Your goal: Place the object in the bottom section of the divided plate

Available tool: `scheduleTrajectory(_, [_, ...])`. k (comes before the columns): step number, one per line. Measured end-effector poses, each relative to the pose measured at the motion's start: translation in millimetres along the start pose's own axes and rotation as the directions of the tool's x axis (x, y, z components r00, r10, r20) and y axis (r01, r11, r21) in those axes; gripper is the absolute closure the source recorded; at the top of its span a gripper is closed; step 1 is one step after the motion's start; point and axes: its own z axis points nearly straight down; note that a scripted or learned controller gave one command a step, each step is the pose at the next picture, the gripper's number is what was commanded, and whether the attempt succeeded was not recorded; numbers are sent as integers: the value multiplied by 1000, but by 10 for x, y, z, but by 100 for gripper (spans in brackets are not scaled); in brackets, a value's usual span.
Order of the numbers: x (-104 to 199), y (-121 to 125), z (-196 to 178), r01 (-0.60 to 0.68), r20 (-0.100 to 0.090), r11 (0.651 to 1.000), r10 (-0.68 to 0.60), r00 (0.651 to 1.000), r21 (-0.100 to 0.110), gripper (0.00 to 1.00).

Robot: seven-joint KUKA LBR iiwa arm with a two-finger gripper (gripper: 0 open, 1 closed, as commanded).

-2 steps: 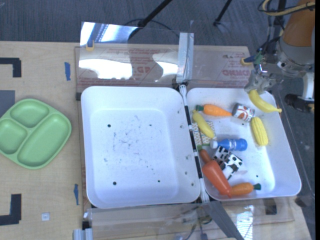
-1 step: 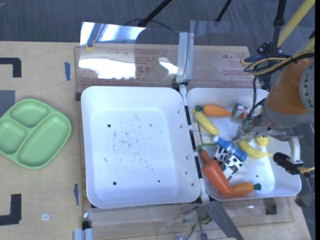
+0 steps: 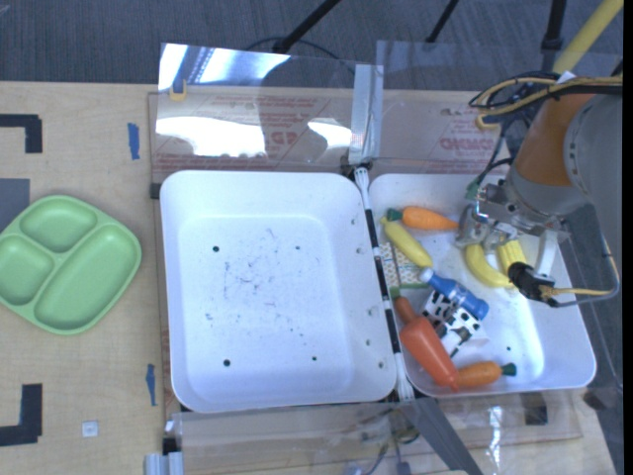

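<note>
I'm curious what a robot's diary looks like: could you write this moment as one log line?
claw: low in right bin, beside banana | grip: cannot tell | green plate: on bench, left of bins | placing: not yet done

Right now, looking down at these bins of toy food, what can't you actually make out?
- The gripper: in the camera view the arm's wrist covers it, so whether it has anything is unclear.
- The yellow toy under it: partly covered by the gripper, so its kind is unclear.
- The black and white toy: too small and blurred to identify.
- The right bin: its near-right corner is cut off by the arm.
</note>
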Motion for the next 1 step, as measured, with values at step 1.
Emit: scheduleTrajectory(1, [36,313,25,93,-3,994,-93,996,51,100])
